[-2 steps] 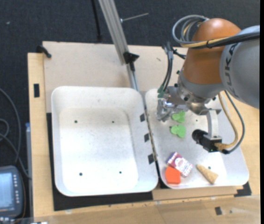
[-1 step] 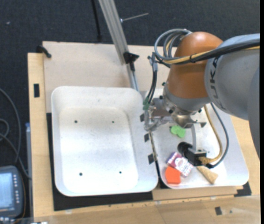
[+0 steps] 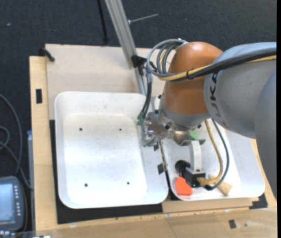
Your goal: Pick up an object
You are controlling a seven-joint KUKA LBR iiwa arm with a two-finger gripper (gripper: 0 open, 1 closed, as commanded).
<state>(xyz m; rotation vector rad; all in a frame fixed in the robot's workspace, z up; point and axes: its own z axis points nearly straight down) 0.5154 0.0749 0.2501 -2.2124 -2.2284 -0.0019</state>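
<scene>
Dark carpet (image 3: pixel 31 14) surrounds a wooden bench (image 3: pixel 81 68) bearing a left bin (image 3: pixel 101 148) and a right bin (image 3: pixel 240 180). Camera view: the gripper (image 3: pixel 155 133) is poised above the bins' shared edge; its opening cannot be told. An orange object (image 3: pixel 182 186) is seen at 5 o'clock from it, in the right bin's 7 o'clock corner. It is judged light, stiff and smooth, best taken across its middle. Its long axis cannot be read, the shape being stubby and partly covered.
</scene>
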